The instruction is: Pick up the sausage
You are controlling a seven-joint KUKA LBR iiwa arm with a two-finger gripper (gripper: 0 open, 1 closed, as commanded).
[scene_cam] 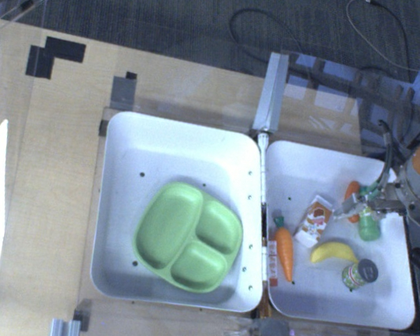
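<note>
Gripper (365, 204) hangs low over the sausage (351, 193) at the right bin's (330, 307) far side; whether it grips I cannot tell. Lifting remains.

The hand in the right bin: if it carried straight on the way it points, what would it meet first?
The hand points down and leftward at the orange sausage, beside a green bottle. It would likely meet the sausage first, though depth is unclear.
</note>
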